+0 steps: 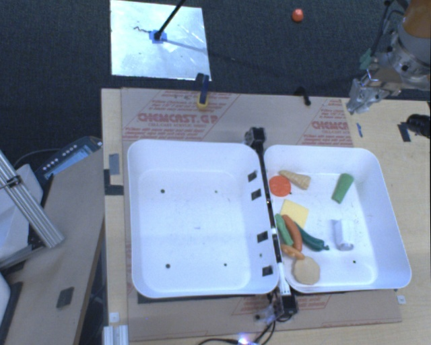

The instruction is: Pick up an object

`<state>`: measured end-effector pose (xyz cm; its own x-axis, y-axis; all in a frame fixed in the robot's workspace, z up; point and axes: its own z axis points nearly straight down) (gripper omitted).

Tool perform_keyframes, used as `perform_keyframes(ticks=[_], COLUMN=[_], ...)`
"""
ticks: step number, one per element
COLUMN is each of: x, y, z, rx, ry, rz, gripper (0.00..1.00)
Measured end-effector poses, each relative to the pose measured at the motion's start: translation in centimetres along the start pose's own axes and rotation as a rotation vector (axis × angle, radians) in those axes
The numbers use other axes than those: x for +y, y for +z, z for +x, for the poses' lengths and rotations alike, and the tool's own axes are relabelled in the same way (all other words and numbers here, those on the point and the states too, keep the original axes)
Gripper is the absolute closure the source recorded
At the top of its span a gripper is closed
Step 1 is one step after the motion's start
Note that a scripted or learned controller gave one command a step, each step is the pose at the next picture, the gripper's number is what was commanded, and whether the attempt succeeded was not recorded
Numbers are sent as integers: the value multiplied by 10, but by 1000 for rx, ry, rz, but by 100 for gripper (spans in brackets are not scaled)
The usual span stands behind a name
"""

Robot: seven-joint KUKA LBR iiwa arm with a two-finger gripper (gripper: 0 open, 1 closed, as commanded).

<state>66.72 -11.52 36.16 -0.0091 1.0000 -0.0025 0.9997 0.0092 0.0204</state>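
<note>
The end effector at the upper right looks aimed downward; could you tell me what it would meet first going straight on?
Probably the bare cardboard just beyond the right bin; depth beneath the end effector is unclear.

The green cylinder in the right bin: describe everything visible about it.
The green cylinder is a short, stubby, plain bright-green piece with rounded ends, plastic-looking and matte. It lies on its side, tilted diagonally, on the floor of the right bin in its upper right part. It touches no other item; the gripper is well above, outside the bin.

Dark carpet floor, shiny metal sheet at eleven o'clock, small orange ball at one o'clock, wooden bench under printed cardboard
</note>
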Motion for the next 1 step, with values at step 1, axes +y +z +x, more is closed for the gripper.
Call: perform_keyframes(ticks=[1], x=[-17], y=[129], z=[57], rx=[5], ry=[1], rz=[27], gripper=[100])
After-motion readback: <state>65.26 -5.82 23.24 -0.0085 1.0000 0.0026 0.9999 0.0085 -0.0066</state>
